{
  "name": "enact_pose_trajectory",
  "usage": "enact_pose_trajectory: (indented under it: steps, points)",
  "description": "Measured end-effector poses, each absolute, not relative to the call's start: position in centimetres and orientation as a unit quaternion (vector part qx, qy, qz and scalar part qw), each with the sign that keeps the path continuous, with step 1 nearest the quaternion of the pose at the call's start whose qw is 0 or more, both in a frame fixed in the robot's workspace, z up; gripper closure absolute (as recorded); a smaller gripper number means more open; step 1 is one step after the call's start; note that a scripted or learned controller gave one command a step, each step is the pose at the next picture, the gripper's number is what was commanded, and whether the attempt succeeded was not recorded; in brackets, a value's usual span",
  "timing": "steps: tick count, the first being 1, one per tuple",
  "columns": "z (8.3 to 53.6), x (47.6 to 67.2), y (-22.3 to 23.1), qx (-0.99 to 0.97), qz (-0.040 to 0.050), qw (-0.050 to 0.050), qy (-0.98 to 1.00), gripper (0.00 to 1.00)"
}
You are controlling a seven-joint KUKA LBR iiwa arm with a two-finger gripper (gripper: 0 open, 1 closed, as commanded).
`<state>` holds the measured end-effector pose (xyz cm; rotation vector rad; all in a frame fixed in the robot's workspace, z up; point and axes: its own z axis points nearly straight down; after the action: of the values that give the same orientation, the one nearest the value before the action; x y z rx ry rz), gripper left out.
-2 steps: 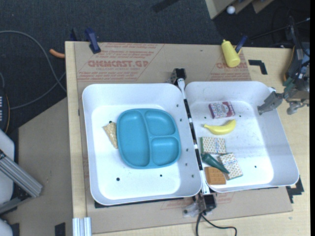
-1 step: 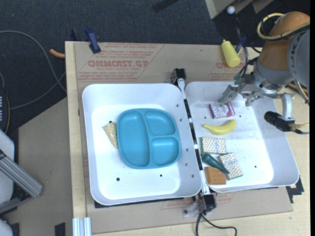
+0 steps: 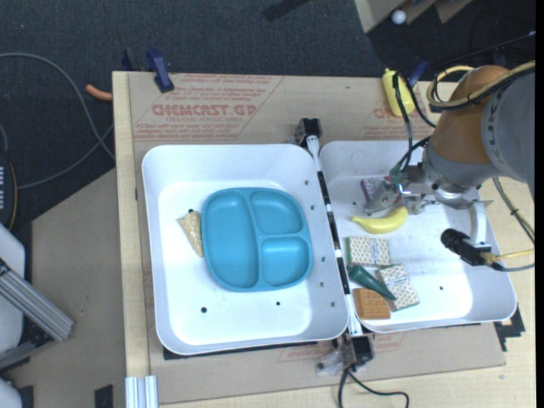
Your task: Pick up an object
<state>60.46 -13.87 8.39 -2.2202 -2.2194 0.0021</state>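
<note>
1. From my station I judged the pick as not yet made: every object I could see lay on a bin floor, and nothing was lifted clear.

2. In the left bin (image 3: pixel 161 228), a blue divided plate (image 3: pixel 255 236) sat near the middle, with a tan cracker-like piece (image 3: pixel 192 229) touching its left edge. Neither was near the arm.

3. In the right bin (image 3: pixel 476 300), toward its front-left corner, lay a cluster: a patterned sachet (image 3: pixel 368 250), a green-handled item (image 3: pixel 374 280) across it, a second patterned sachet (image 3: pixel 399 286) and a brown biscuit-like block (image 3: pixel 371 304) closest to the front edge. All were untouched, as far as I could tell.

4. The likely target, the banana (image 3: pixel 382 221), lay flat in the left half of the right bin, toward the back wall, curved ends pointing up-view. A small purplish item (image 3: pixel 371 187) lay just behind it.

5. The gripper (image 3: pixel 399 189) was low over that spot, just beside the banana's right end. I could not tell whether the tips were spread or closed, nor whether they touched the fruit.

6. The arm (image 3: pixel 476 134) reached in over the right bin's back-right corner, wrist bent down and leftward, orange band above it.

7. What I reckoned was left: close on the banana, confirm the hold, and lift.
</note>
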Motion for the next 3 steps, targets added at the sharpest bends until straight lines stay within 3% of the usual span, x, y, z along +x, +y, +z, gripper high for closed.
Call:
enact_pose_trajectory:
  steps: [1, 2, 3]
  points:
    - [9.5, 60.6, -13.9, -0.707, -0.0004, 0.0, -0.707, 1.0]
    - [18.5, 57.4, -6.3, -0.707, -0.0007, 0.0, -0.708, 1.0]
    - [18.5, 57.3, -6.4, -0.707, -0.0001, 0.0, -0.707, 0.0]
